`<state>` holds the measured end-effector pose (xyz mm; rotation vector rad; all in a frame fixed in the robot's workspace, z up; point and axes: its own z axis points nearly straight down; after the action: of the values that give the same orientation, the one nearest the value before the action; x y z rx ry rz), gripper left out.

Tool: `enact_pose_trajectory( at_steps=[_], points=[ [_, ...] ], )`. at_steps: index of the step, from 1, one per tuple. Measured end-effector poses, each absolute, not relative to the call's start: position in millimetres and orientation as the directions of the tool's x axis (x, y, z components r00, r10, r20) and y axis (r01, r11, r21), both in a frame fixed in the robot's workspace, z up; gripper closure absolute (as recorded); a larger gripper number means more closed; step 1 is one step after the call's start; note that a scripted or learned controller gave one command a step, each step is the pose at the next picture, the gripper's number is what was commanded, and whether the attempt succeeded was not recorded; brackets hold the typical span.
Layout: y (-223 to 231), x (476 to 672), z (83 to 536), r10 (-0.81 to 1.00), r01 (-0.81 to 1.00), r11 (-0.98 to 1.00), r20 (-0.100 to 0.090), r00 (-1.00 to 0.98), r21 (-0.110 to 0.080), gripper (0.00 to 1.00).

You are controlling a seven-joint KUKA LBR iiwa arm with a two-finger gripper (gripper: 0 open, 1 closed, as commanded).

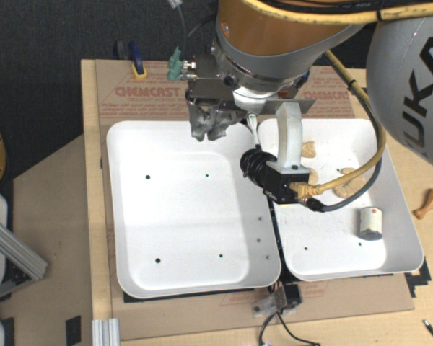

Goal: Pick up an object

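Cylinder [370, 223], small and stubby, sits in the right bin [390, 262] near its front right corner. Its body is white, with a grey band round the lower end. Whether it stands upright or lies tipped on its side is hard to make out at this size. It touches nothing else and sits well apart from the gripper [215, 125].

Gripper hangs over the back rim of the left bin [130, 265], near that bin's right corner, on the far side of the divide from the cylinder. It shows as a dark grey lump seen from above, and I cannot tell whether it is spread or closed. Nothing can be seen held in it.

Tan scraps [308, 148] lie further back in the right bin; some of them are partly covered by the robot's own gear, so their shapes and number stay unclear. The arm [274, 20] fills the top of the view and hides the back left corner of the right bin. Both bins rest on a brown sheet [97, 99] with red print, partly covered too.
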<state>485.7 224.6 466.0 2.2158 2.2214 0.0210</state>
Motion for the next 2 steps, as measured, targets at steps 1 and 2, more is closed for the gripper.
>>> enact_pose_trajectory(
  at_steps=[1,2],
  points=[
    [225.7,485.7,469.7,1.0,1.0,0.004,0.001,-0.004,0.003,1.0],
    [226.7,485.8,479.9,1.0,1.0,0.006,0.002,-0.006,0.005,1.0]
  ],
)
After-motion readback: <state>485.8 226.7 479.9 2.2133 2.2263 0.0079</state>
